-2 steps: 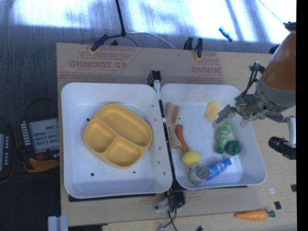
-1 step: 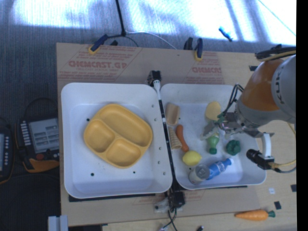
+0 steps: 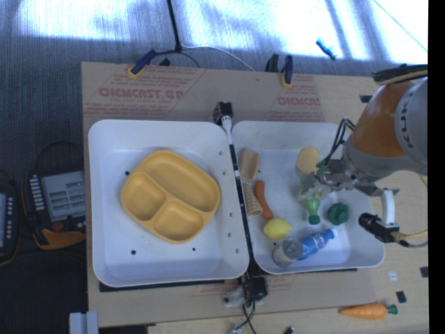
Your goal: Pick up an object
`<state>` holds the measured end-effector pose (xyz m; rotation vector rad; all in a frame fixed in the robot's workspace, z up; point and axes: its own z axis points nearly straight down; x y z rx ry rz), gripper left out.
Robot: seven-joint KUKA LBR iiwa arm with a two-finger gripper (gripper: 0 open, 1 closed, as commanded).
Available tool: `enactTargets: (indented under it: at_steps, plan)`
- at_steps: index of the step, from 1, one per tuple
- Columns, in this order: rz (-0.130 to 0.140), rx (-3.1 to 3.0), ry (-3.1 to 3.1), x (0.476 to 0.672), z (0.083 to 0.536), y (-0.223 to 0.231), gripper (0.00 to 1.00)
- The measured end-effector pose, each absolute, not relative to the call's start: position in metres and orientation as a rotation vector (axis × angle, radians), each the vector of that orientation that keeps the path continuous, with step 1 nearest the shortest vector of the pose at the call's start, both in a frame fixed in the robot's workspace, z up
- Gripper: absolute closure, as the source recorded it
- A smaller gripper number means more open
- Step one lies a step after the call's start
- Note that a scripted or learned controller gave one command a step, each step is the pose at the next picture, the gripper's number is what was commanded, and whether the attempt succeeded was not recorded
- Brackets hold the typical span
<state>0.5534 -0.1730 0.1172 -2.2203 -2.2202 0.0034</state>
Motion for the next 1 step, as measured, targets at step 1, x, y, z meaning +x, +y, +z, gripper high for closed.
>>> enactTargets:
  at_steps: [1]
  plan:
    - [-0.001,-2.221,-2.225,0.5755,0.2144,-0.1301,1.0]
